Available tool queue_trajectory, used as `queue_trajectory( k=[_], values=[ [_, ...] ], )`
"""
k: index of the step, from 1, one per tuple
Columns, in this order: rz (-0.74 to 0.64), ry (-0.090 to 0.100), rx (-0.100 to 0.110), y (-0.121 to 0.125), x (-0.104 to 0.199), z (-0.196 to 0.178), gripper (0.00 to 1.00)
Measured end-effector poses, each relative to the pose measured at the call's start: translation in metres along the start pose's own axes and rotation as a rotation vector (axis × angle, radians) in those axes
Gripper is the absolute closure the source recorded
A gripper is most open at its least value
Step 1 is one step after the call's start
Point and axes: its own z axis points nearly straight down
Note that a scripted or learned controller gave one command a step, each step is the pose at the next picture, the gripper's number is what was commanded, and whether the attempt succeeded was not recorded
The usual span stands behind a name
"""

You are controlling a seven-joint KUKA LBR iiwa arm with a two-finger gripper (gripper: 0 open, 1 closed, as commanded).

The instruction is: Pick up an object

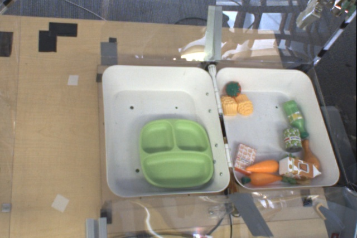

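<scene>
Nothing picked yet: the gripper [326, 0] hangs high, well beyond the right bin [273, 78], jaw state impossible to tell. Toy carrots [262, 167] wait at that bin's near edge.

Right bin [312, 86]: open floor across the centre and far right corner. Obstacles relative to this bin: yellow corn pieces [236, 105] and a green ball [232, 88] at the far left; green bottle [293, 114] and can [292, 139] along the right wall; carrots [262, 172] and small cartons [298, 168] crowding the near wall.
</scene>
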Motion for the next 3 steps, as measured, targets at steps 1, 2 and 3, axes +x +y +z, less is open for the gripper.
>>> queue_trajectory(
  k=[1, 2, 3],
  values=[
    [-0.003, -0.012, -0.003, 0.001, -0.002, -0.014, 1.0],
    [-0.313, 0.088, 0.012, -0.068, 0.007, 0.078, 1.0],
    [-0.273, 0.08, 0.011, -0.04, -0.007, 0.039, 1.0]
  ],
)
